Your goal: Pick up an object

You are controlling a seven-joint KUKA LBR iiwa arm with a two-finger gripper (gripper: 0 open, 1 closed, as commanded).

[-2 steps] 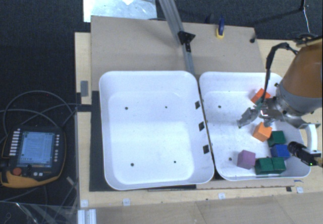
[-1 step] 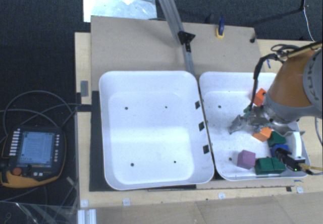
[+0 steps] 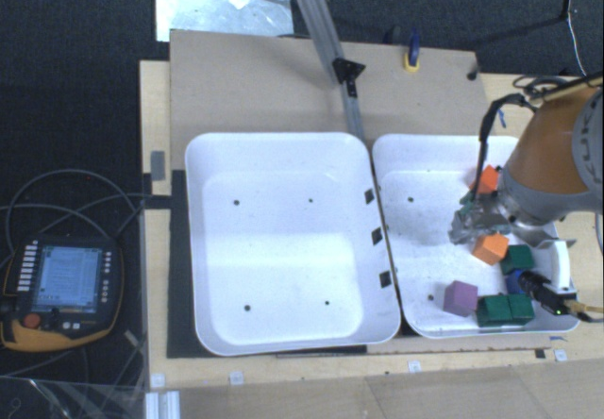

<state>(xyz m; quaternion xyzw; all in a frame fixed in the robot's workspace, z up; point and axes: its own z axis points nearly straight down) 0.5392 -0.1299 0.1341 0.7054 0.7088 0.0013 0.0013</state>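
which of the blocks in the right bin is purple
The purple block, lying alone toward the bin's front, left of the green block; the others are orange, green or blue.

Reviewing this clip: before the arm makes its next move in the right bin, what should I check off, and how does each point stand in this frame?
1. Objects within reach in the right bin: ok; orange block, purple block and green block lie there.
2. Claw over the right bin: ok.
3. Claw over a target: ok; the orange block sits just beside it.
4. Something held between the fingers: cannot tell; the wrist hides them.
5. Target free of neighbours: not ok; the orange block touches a dark green piece.
6. Purple block standing apart: ok.
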